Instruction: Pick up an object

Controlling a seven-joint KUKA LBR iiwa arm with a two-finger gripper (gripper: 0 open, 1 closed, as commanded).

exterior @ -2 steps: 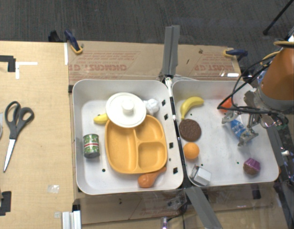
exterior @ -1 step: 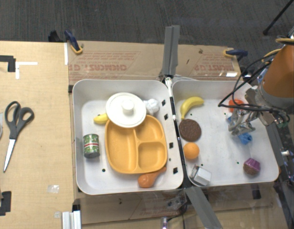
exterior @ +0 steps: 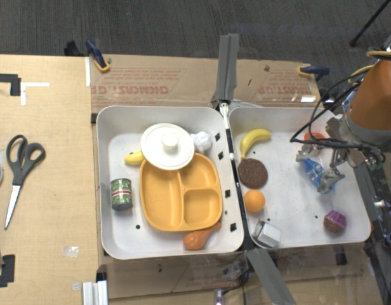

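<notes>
Cardboard (exterior: 183,81) behind the bins carries mirrored, unreadable print; gripper (exterior: 329,170) state can't be told.

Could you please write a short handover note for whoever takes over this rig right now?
Pincer: low over the right bin, near its right wall, at a blue packet. Whether it grips the packet cannot be told.

Right bin also holds: banana, brown round cookie, orange, grey-white block, purple object.

Left bin: orange divided tray, white lid, green can, small yellow item.

Done: arm is positioned in the right bin.
Left: confirm a grasp and lift an object clear.
</notes>
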